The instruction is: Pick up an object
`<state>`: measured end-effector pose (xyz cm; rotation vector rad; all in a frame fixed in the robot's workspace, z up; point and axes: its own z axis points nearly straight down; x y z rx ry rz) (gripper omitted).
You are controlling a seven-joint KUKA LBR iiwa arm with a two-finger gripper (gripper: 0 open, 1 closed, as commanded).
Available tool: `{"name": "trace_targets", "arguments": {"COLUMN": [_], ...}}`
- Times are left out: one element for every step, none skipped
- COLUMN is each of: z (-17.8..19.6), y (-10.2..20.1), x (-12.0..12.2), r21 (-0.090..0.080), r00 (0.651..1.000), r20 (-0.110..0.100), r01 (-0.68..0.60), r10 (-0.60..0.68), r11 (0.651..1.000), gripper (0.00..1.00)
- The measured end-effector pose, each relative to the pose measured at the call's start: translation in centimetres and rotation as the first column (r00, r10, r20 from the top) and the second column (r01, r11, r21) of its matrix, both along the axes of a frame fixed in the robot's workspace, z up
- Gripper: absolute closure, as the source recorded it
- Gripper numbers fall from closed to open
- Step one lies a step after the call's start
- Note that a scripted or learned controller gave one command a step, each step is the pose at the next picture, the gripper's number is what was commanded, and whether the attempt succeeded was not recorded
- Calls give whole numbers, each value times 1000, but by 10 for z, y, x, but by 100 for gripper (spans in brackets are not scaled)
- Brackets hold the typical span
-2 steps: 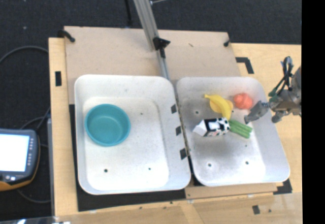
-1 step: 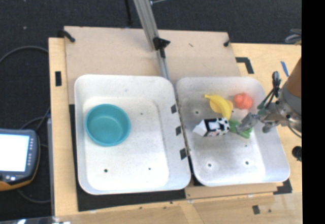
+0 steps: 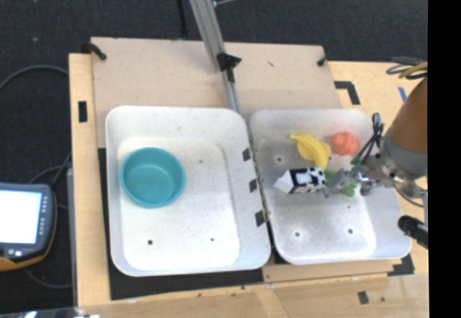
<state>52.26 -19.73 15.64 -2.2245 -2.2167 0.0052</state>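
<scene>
One teal bowl (image 3: 152, 177), one banana (image 3: 311, 148), one cow toy (image 3: 302, 179); fingers' (image 3: 351, 181) state unclear.

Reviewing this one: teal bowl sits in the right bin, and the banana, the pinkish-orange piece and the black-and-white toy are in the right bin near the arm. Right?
Not quite. The camera view shows the teal bowl in the left bin, alone. The banana, pinkish-orange piece and black-and-white toy are in the right bin near the arm, as stated.
</scene>
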Motion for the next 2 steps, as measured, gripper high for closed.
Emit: {"name": "trace_targets", "arguments": {"z": [-53, -39], "y": [-1, -2], "x": [-1, 1], "r21": [0, 1], "r00": [1000, 1000], "r20": [-1, 8], "r01": [-2, 2], "r10": [2, -2], "r11": [1000, 1000], "gripper": [0, 100]}}
